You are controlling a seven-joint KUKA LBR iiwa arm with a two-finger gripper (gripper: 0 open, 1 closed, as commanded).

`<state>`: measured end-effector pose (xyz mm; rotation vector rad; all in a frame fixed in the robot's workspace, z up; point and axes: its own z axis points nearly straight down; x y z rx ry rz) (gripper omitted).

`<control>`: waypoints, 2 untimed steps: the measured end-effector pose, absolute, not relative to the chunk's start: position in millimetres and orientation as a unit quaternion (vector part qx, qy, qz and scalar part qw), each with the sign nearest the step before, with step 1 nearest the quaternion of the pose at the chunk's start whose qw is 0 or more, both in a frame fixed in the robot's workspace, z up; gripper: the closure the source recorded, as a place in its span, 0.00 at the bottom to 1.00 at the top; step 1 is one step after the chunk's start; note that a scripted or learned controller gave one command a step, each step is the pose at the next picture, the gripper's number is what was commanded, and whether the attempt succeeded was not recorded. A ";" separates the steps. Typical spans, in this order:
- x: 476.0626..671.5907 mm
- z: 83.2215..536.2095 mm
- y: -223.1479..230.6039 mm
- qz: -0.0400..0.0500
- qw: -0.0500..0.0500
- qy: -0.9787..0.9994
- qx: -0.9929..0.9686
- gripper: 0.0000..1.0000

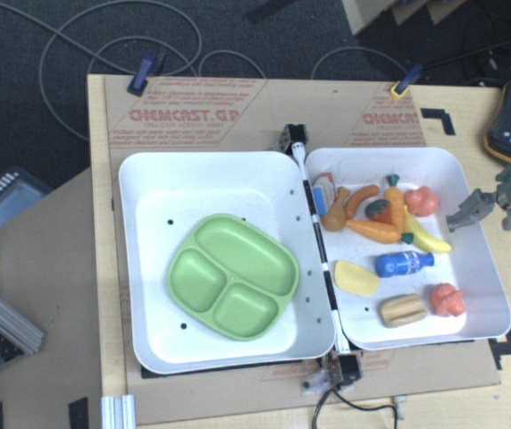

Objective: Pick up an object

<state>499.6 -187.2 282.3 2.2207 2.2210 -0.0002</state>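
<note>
Nearest, along the right bin's (488, 280) front edge, a toy bread roll (403, 310) and a red toy (448, 300) lie apart from each other, so either one is an easier target than the crowded pile. Behind them sit a yellow wedge (356, 277) and a blue bottle (403, 263), then tangled carrots (373, 231) and a banana (427, 238). Farthest right, the gripper (477, 206) hovers over the bin's rim, empty, with its two fingers spread apart; it should descend squarely over a single isolated piece.
</note>
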 end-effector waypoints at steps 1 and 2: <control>566.2 105.0 -208.0 0.000 -0.001 0.707 0.707 0.00; 629.9 84.6 -172.0 0.000 0.000 0.708 0.707 0.00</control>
